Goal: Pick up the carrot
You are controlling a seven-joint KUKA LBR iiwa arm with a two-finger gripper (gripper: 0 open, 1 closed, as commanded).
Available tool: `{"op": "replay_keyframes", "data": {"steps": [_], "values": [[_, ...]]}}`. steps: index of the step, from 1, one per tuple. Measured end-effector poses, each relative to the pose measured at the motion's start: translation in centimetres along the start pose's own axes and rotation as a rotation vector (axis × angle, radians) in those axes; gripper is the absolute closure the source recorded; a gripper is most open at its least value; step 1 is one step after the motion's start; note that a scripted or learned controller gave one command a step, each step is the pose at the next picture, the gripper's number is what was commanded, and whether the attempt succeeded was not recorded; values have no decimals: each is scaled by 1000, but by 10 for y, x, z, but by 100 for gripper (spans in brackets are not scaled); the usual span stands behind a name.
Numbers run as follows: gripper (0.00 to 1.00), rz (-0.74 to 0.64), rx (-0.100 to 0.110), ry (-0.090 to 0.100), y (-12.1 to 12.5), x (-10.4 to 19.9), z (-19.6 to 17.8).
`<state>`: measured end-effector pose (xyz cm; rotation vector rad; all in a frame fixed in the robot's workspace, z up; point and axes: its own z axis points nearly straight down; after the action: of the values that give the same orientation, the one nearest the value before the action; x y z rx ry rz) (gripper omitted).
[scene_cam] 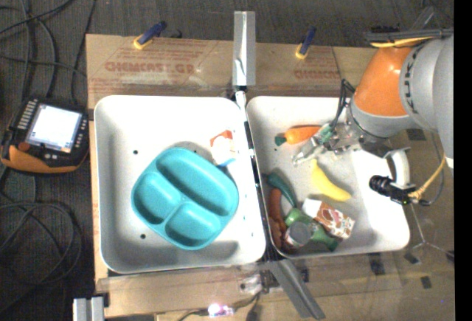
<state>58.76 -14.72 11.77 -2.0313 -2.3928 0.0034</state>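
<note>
Far in the right bin, the carrot lies left-right, green end left; claw grip unclear; cardboard lettering unreadable.

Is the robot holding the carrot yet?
I can't tell. The gripper is right beside the carrot in the right bin, but no grip shows.

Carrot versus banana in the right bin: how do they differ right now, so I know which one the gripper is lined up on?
The carrot is orange with a green stem end; the banana is plain yellow. The carrot lies nearly level across the view near the bin's far wall; the banana lies slanted, nearer the middle. The gripper sits right by the carrot's right end, with the banana just below it. Both lie flat in the right bin.
</note>
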Motion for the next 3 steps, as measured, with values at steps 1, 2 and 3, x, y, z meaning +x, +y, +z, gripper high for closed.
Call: {"op": "replay_keyframes", "data": {"steps": [1, 2, 3], "values": [[100, -1, 1, 2, 0, 1, -8], [100, 232, -1, -1, 29, 72, -65], [100, -11, 0, -3, 9, 34, -40]]}}
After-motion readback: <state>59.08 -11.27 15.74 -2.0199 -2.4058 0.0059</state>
